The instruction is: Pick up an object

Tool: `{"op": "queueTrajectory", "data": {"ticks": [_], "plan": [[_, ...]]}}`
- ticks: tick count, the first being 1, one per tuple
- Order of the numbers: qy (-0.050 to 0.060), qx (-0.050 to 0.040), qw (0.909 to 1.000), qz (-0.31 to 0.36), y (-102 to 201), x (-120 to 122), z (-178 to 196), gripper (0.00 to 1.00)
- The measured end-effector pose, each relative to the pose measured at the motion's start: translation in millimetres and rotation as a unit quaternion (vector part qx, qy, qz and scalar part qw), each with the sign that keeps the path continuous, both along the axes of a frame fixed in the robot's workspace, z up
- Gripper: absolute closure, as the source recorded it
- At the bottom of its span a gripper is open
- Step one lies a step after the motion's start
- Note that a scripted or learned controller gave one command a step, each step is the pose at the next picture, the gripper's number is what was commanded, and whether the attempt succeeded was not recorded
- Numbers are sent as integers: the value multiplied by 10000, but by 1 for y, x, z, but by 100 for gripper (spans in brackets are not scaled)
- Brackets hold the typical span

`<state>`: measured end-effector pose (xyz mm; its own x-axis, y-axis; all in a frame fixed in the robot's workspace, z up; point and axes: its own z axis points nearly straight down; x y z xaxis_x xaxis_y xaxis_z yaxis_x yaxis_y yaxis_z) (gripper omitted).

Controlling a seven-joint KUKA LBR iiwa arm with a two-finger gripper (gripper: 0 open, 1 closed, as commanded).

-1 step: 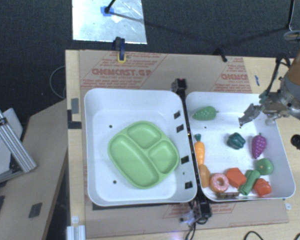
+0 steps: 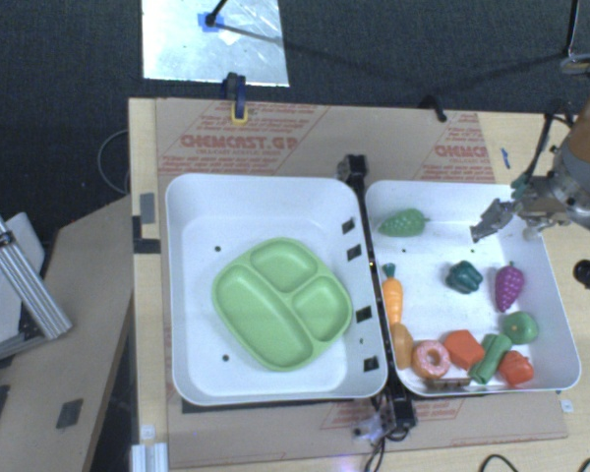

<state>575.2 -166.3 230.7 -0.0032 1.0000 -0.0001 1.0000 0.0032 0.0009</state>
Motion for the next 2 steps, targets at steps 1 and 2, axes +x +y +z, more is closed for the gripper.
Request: {"op": "queueTrajectory", "data": {"ticks": [1, 2], "plan": [[23, 6, 10000, -10, 1, -6, -61, 0], [13, 4, 10000, -11, 0, -15, -108, 0]]}}
